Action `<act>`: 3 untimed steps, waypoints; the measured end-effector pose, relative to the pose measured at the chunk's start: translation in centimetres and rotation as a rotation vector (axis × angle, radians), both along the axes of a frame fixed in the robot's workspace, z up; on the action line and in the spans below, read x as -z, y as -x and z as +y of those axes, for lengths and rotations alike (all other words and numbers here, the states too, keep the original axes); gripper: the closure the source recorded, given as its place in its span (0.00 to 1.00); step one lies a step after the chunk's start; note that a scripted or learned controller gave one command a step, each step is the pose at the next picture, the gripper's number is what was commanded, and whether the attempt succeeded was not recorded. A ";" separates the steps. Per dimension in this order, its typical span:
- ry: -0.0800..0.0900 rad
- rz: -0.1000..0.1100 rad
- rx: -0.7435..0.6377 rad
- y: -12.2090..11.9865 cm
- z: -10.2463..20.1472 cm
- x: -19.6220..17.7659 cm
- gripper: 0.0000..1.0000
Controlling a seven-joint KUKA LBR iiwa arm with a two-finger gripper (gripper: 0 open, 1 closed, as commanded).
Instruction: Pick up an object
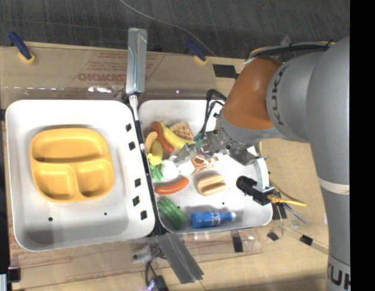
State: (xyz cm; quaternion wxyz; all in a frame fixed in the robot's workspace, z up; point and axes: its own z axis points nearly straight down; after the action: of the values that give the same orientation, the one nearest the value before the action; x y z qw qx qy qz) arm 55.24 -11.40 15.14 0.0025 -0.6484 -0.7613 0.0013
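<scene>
toy food crowds the right bin [181, 109]. a banana [169, 136] and a waffle [185, 129] lie at its far end, with a yellow fruit [152, 145] along the left wall. nearer lie a white piece [169, 170], a red sausage [171, 186] and a bun [210, 183], the sausage and bun side by side. a green vegetable [169, 211] and a blue bottle [211, 218] lie on their sides along the near wall.

the arm [308, 71] reaches in from the right, its orange band [254, 102] over the bin's right half. the gripper [188, 153] sits low in the middle of the heap, between waffle and bun, just beside the white piece. whether it is open or closed cannot be told, and nothing is seen held.

the left bin [66, 218] holds a yellow tray [69, 162], lying flat on its floor, well apart from the gripper.
</scene>
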 end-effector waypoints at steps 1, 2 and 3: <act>0.003 -0.002 0.192 -5.1 1.4 6.1 0.00; 0.002 -0.002 0.189 -5.1 1.4 5.0 1.00; 0.003 -0.002 0.188 -5.1 1.4 5.0 0.00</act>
State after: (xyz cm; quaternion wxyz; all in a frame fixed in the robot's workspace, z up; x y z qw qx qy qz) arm 60.36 -9.99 10.09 0.0009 -0.7170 -0.6971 0.0014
